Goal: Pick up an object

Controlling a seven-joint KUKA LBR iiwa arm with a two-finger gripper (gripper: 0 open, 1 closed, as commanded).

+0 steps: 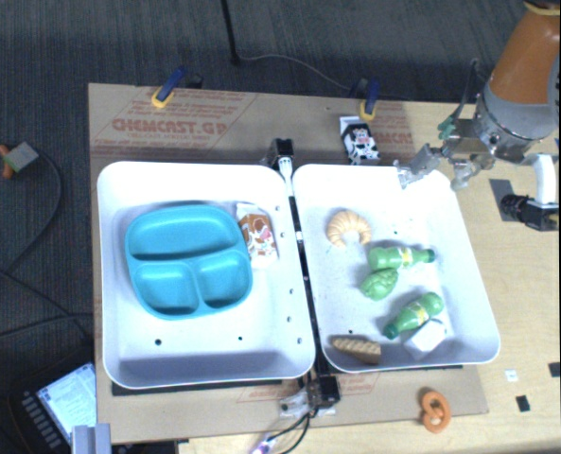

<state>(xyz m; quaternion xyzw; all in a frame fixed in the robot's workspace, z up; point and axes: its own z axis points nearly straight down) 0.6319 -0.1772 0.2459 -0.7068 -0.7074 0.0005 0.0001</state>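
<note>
Two green bottles (400,256), one croissant (348,225).

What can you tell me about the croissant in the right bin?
The croissant is a small, tan, crescent-shaped toy pastry, glossy like plastic, with ridged segments. It lies flat on the floor of the right bin, in the upper left part, curved ends pointing down toward the view's bottom. Nothing touches it: the green bottle lies apart to its lower right, and the gripper sits over the bin's far rim, well clear of it.
</note>
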